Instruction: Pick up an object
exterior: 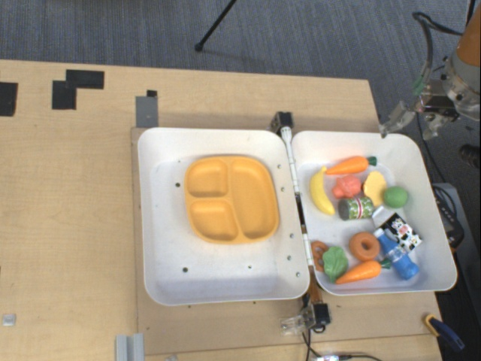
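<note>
Since nothing is in the pincer (427,119) yet, I am choosing among the toys piled in the right bin (443,265), working from the near rim back. Closest to me lies a carrot (359,271), slanted, touching a green leafy piece (335,262) on its left and a brown doughnut (366,246) just above it. Beside them sits a blue bottle (398,260) with a black-and-white cow-patterned block (402,232) leaning on it. All of these look like light, hollow plastic play food, stiff and smooth, so I judge they would slip out of a shallow pinch. The carrot's thick end seems the surest hold, taken across its width.

Further back a dark can (355,208) lies on its side against a red lumpy piece (347,188), with a banana (321,192) curving along the left wall, a yellow piece (373,183) and a green ball (395,196) to the right. The ball would likely roll off the fingers. At the far end a second carrot (349,165) lies fairly free, and I would favour it.

The left bin (161,277) carries an orange divided plate (228,199). Beyond the right bin's far corner, off the tabletop (68,224) edge, the pincer hovers well apart from every toy; it appears spread, holding nothing.
</note>
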You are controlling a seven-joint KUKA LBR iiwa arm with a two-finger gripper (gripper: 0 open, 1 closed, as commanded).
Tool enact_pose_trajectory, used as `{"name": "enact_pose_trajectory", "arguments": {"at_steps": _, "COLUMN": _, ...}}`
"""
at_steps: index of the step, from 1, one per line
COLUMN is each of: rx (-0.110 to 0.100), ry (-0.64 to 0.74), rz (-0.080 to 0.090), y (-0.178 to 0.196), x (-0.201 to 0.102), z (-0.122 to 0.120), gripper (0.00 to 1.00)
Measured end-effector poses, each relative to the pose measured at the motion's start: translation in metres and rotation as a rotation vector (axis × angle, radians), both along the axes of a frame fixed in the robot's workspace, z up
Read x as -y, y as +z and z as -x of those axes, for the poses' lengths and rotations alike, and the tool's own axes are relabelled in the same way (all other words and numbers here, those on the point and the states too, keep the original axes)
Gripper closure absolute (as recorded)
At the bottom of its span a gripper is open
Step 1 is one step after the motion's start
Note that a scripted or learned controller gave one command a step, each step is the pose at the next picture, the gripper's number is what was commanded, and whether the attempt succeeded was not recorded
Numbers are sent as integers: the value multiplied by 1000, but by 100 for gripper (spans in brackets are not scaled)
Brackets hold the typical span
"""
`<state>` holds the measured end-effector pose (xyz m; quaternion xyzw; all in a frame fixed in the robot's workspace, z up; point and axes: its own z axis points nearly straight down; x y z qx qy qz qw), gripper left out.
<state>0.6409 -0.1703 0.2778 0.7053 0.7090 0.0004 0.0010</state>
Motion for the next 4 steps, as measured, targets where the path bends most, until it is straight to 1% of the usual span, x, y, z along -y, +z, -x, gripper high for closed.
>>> {"name": "enact_pose_trajectory", "arguments": {"at_steps": 1, "rx": 0, "ry": 507, "rz": 1, "y": -96, "x": -8, "z": 46, "gripper": 0}}
{"name": "enact_pose_trajectory", "arguments": {"at_steps": 2, "rx": 6, "ry": 486, "rz": 3, "y": -191, "x": -80, "z": 80, "gripper": 0}}
{"name": "enact_pose_trajectory", "arguments": {"at_steps": 3, "rx": 10, "ry": 422, "rz": 3, "y": -190, "x": -77, "z": 108, "gripper": 0}}
{"name": "enact_pose_trajectory", "arguments": {"at_steps": 4, "rx": 16, "ry": 423, "rz": 5, "y": -179, "x": -78, "z": 106, "gripper": 100}}
